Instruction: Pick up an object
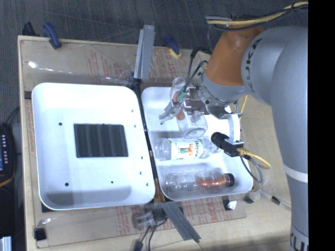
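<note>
My gripper (180, 104) hangs over the back half of the right bin (157, 101), under the orange-banded wrist. A clear plastic cup (192, 126) lies right below it, touching or nearly touching it; I cannot tell which. In front of the cup lies a clear bottle with a white and orange label (183, 149), on its side across the bin. Nearer the front wall lies a second clear bottle with orange liquid and a dark cap (203, 182). Another clear piece (178, 86) shows at the gripper's back side.
The left bin (52, 103) holds a flat dark grey ridged block (101, 140). A grey bar (144, 51) stands at the back between the bins. Black cable fitting with yellow wire (230, 145) hangs by the right bin's right wall.
</note>
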